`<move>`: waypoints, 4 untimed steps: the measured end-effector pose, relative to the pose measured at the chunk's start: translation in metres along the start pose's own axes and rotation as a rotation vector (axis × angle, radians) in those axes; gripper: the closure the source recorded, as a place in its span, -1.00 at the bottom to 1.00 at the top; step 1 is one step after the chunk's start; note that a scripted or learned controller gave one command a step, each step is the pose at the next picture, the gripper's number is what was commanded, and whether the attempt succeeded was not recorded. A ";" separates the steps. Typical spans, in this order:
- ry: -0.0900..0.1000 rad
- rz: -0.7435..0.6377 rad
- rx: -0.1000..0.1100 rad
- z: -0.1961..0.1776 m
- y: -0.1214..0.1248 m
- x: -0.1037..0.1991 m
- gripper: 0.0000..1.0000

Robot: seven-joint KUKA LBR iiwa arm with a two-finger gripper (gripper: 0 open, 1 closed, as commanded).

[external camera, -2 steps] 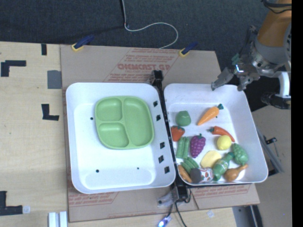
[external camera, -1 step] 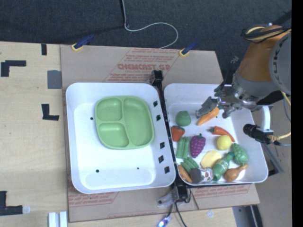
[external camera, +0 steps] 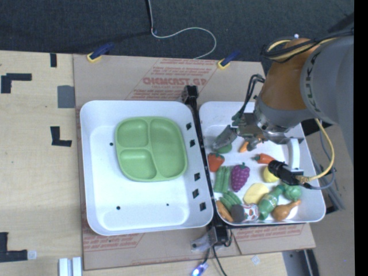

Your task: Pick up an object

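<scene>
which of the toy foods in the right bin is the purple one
The purple grape bunch, in the middle of the right bin. Its neighbours are other colours: a green pea pod on its left and a yellow piece just below it.

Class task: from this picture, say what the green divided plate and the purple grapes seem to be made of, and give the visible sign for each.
Green divided plate: probably moulded plastic, matte; uniform pale green, smooth rounded compartment ridges.
Purple grapes: likely toy plastic, slightly glossy; flat saturated colour, though the picture is too coarse to be sure.

End effector [external camera: 229, 137] over toy food [external camera: 240, 176], perhaps open.
</scene>
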State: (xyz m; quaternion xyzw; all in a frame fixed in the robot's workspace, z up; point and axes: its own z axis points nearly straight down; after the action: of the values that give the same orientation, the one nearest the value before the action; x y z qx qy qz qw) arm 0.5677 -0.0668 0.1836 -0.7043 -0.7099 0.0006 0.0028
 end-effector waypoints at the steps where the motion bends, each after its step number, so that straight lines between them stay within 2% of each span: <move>1: 0.001 -0.002 -0.007 -0.063 -0.037 0.076 -1.00; 2: 0.000 -0.002 -0.012 -0.154 -0.071 0.130 -1.00; 3: -0.003 0.000 0.003 -0.099 -0.077 0.194 -1.00; 4: -0.007 0.007 0.013 0.026 -0.087 0.192 -1.00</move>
State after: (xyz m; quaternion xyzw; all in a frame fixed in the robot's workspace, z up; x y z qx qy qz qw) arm 0.4794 0.1247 0.1590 -0.7067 -0.7074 0.0077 0.0047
